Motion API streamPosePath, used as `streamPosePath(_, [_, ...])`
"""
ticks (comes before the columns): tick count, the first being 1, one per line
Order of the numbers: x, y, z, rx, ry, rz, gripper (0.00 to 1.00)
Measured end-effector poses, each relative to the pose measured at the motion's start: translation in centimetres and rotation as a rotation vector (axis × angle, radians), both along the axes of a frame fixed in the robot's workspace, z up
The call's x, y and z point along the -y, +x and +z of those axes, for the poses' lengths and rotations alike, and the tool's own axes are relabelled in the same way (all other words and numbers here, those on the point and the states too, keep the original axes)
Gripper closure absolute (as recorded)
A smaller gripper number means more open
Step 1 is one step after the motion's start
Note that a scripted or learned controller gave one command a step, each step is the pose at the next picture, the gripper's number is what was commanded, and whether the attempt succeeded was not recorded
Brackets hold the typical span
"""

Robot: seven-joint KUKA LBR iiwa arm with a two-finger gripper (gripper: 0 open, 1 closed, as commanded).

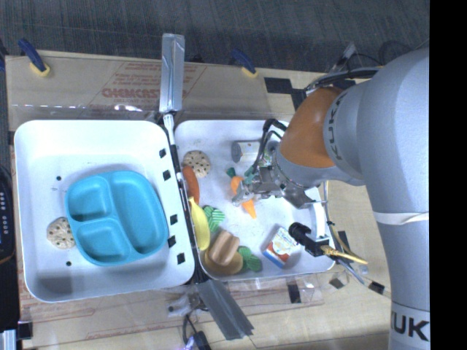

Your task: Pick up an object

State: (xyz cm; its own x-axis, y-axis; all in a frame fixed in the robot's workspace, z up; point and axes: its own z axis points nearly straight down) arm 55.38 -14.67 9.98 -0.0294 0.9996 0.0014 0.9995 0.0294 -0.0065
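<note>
Orange carrot (249, 208) lies just below the fingers (252, 188), whose state I cannot tell

Robotics lab: clamped bench (219, 79), taped bins (44, 133).

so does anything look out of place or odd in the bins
Mostly the left bin: a lone cookie lies on the floor beside the blue tray, not in a compartment. Another cookie sits in the right bin among jumbled toy food.
</note>
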Motion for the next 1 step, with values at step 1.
streamPosePath(1, [-4.16, 1.92, 9.95, 0.009, 0.000, -0.009, 1.00])
